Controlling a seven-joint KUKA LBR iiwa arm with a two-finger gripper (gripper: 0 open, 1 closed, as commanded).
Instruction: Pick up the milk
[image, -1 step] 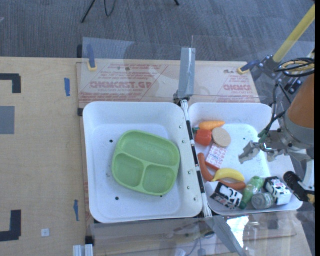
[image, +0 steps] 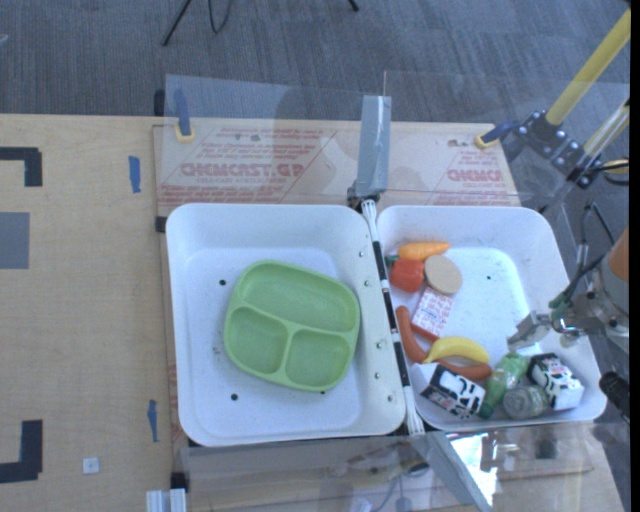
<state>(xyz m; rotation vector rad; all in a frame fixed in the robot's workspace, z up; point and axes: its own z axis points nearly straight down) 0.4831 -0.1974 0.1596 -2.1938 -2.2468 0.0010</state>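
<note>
White right bin (image: 500, 262) full of toy food, black-and-white milk carton (image: 555, 380) by its right wall, jaws (image: 540, 328) just above it, apart, holding nothing.

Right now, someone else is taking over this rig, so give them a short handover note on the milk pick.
Gripper: low over the right bin's right side, holding nothing that I can see; finger state unclear.
Milk: two black-and-white cartons lie along that bin's front edge, one at front left beside the banana, one at front right, nearest the gripper.
Left bin: green divided plate.
Done: nothing lifted yet.
Left: grasp a carton and raise it.
</note>
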